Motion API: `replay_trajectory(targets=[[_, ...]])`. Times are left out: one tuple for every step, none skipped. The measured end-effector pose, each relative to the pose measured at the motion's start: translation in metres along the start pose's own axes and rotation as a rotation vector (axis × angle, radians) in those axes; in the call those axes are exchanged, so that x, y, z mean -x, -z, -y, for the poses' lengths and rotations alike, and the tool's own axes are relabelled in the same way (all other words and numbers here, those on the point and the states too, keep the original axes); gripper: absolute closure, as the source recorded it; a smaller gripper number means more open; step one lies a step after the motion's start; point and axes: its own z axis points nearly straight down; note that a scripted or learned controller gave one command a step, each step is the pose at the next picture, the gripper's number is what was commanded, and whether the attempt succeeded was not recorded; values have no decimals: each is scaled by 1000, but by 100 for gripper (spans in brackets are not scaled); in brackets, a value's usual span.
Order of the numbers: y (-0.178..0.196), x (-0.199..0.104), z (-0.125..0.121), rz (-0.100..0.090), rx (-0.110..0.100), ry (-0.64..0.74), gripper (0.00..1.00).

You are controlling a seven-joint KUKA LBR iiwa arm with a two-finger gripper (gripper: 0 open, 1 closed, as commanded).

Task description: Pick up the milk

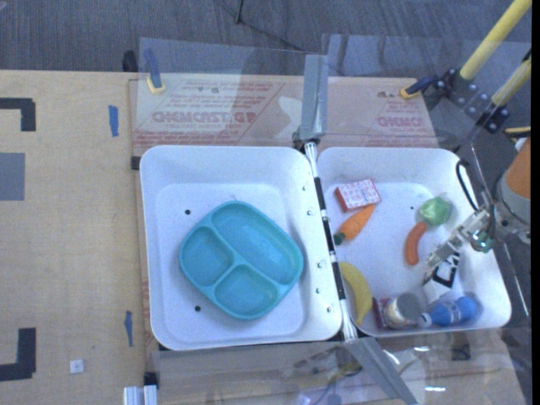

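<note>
In the right bin [498, 310], the milk [442, 278] stands tilted beneath the hand [445, 256], whose grip I cannot tell.

Two bins sit side by side on the desk [67, 226]. A tray [240, 260] lies in the left bin [160, 175]. In the right bin [396, 163], the milk [442, 278] stands near the front right corner, beside a bottle [454, 311].
</note>
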Motion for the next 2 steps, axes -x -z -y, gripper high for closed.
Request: replay_trajectory(targets=[[4, -5, 0, -1, -1, 126, 0], [42, 11, -14, 3, 2, 161, 0]])
